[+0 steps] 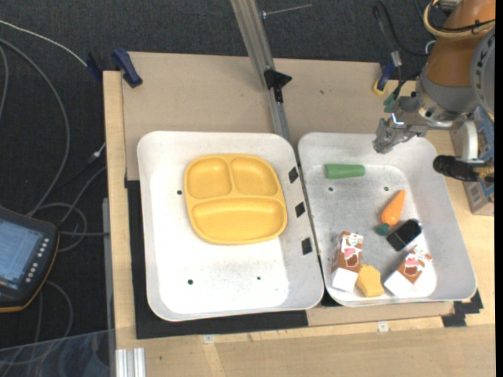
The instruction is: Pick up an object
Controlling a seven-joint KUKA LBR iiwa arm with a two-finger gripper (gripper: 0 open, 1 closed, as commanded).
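Note:
The right bin holds a green block near its far edge, an orange carrot, a black block, two small red-and-white cartons and a yellow piece. My gripper hangs over the far edge of this bin, up and to the right of the green block, and nothing shows between its fingers. The left bin carries a yellow divided plate.
A slanted metal post rises behind the gap between the bins. Blue clamps grip the bench's far edge. A tablet and cables lie on the floor at left.

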